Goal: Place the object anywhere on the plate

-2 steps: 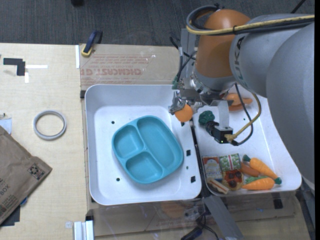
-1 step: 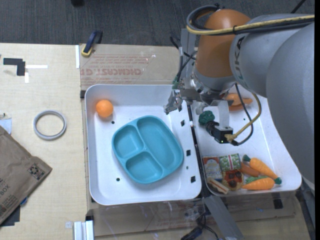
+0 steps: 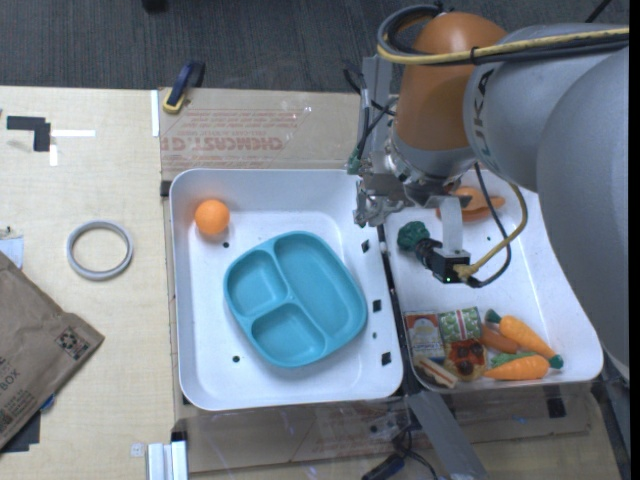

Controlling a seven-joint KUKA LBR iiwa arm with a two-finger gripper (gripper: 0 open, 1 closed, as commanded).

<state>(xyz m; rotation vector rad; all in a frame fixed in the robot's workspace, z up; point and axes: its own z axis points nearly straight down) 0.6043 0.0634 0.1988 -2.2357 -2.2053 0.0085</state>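
A blue plate [image 3: 296, 298] with three compartments lies in the middle of the left white bin [image 3: 190, 348]. A small orange ball [image 3: 211, 218] rests in that bin's far left corner. My gripper [image 3: 372, 208] hangs over the divider between the two bins, just beyond the plate's far right edge, and the wrist hides its tips. In the right bin [image 3: 570, 298] a dark green toy [image 3: 413, 235] lies just to the right of the gripper. An orange toy [image 3: 478, 204] peeks out from under the arm.
Two toy carrots [image 3: 520, 348] and a printed food packet [image 3: 445, 336] lie at the right bin's near side. A black cable with a connector [image 3: 445, 263] dangles from the wrist. Cardboard [image 3: 260, 138] lies behind the bins. A tape ring [image 3: 100, 249] and a brown box [image 3: 35, 348] sit on the left.
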